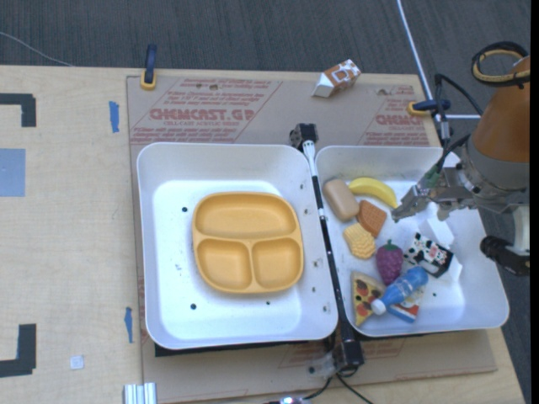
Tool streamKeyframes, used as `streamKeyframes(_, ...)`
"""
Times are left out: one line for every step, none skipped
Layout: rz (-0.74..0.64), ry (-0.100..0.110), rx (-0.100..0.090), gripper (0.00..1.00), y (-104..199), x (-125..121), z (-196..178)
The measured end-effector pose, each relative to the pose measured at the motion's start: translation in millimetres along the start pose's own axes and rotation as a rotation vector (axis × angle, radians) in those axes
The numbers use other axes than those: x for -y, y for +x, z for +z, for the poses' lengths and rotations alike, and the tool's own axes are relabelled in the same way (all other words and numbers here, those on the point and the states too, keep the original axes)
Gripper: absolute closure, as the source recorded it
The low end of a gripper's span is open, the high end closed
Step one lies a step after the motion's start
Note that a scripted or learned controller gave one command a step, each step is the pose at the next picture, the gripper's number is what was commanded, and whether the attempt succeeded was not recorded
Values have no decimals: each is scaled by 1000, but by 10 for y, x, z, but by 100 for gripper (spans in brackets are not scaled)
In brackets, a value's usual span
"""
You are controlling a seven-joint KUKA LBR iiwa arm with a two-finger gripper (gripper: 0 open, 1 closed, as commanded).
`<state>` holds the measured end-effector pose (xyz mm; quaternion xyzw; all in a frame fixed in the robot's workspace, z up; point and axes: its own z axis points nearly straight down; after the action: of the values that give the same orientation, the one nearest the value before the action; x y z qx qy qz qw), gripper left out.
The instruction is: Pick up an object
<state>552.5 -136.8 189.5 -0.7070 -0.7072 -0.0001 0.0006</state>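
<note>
The right bin (480,305) holds several toy foods: a yellow banana (376,190), a tan bread roll (340,199), an orange cracker (371,218), a yellow waffle (360,242), purple grapes (389,262), a pizza slice (364,295), a blue bottle (403,286) and a black-and-white cow toy (430,255). My gripper (425,207) hangs over the upper right part of this bin, just right of the banana and above the cow toy. It is open with nothing between its fingers.
In the left bin (160,251) lies a yellow divided plate (248,241). A small carton (337,77) lies on the board behind the bins. Clamps sit at the board's back edge (149,66) and near the arm (425,106). A black bar (318,200) separates the bins.
</note>
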Motion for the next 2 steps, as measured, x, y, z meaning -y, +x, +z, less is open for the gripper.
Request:
streamKeyframes(1,-3,2,0,194,69,642)
streamKeyframes(2,-20,3,0,414,305,988)
